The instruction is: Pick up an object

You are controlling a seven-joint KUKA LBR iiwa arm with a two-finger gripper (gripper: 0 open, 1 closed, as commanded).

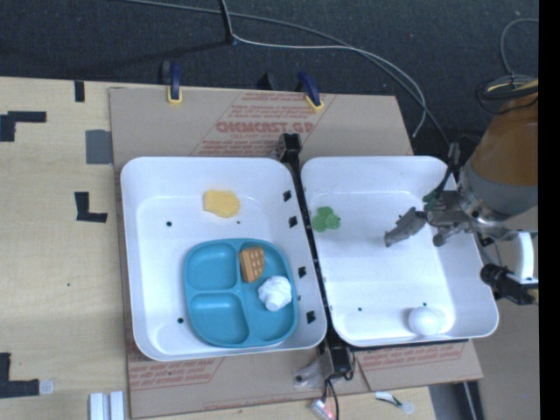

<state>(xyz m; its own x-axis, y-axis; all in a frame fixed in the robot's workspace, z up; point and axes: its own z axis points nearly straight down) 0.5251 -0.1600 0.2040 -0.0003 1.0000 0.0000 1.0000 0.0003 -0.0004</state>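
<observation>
Looking down, you are seeing the claw [404,231] hanging over the right bin [367,322]; its grip is unclear, and the green piece [326,220] is lying left of it.

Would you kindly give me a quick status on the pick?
Gripper over right bin, nothing held. Green piece left of it, white ball near front. Path clear.

Partly legible red print on cardboard [254,125]

The arm [507,156] is cut off at the right edge; the claw's [404,231] grip is unclear.
</observation>
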